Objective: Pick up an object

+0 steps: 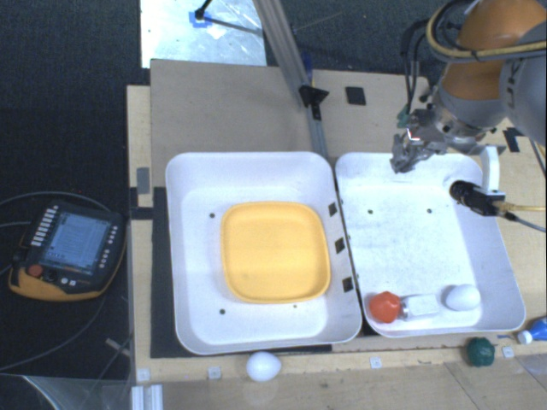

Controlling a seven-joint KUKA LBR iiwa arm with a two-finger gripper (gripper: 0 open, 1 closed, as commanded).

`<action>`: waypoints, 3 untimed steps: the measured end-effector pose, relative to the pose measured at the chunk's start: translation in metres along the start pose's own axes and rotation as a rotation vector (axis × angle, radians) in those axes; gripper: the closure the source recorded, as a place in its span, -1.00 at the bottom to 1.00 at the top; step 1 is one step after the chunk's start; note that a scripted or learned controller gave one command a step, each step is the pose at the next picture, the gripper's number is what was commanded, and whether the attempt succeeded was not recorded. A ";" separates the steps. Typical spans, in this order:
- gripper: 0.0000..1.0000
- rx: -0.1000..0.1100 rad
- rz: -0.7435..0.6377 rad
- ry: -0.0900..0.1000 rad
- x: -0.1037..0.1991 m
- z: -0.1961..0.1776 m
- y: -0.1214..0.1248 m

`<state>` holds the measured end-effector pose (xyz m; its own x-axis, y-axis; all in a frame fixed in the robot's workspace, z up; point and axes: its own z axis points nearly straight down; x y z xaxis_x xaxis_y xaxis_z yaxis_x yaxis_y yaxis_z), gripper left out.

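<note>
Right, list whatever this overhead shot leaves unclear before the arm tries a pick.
- Gripper: too small and dark against the right bin to read its state.
- Clear object between the orange ball and white egg: too washed out to identify.
- Blue item: cut off by the frame's right side.
- Handheld pendant screen: too blurred to read.

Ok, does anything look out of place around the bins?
Yes: a white egg-shaped object lies on the bench outside the left bin, at its near edge, and a dark green ball sits outside the right bin.
</note>
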<state>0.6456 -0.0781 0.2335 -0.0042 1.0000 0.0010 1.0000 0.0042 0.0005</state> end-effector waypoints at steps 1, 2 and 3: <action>1.00 0.001 -0.001 0.000 0.055 0.010 -0.011; 1.00 -0.001 0.000 0.000 0.106 -0.001 -0.026; 1.00 0.000 -0.001 0.000 0.159 0.006 -0.028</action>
